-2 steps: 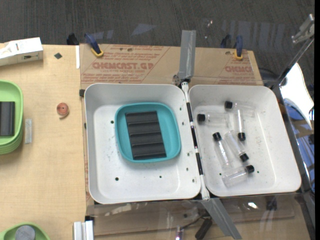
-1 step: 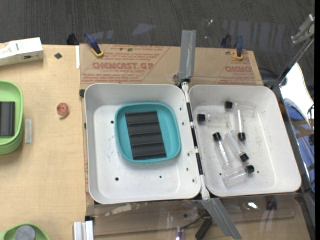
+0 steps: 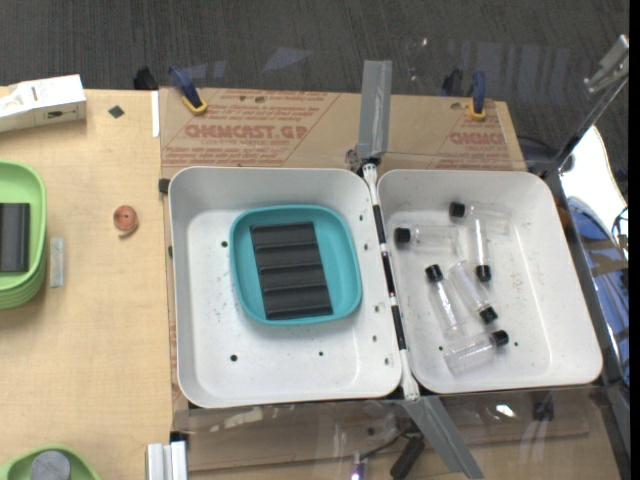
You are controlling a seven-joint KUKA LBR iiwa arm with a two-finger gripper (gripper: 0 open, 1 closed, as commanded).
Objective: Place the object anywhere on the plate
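Right bin: white and shallow, on the right half of the bench; its right rim lies close to the frame's edge.
Vials: the task's things, a loose cluster of clear tubes with black caps spread from the middle of the right bin toward its near edge. About six caps can be counted. The glass bodies are nearly lost against the white floor, so it is hard to tell where one tube ends or whether they touch.
Left bin: white, sharing its right rim with the right bin.
Plate: teal with rounded corners, lying flat in the middle of the left bin, clear of all four walls.
Dark slab: black and ribbed, covering most of the plate's floor; what it is cannot be made out.
Claw: whether it is wide, narrow or holding anything cannot be told.
Cardboard: printed sheet beyond the far edge of both bins, its lower part hidden beneath them.
Green dish: at the bench's left edge, cut off by the frame, with a dark object inside that is only partly seen.
Round lid: at the near left corner, cut off by the frame.
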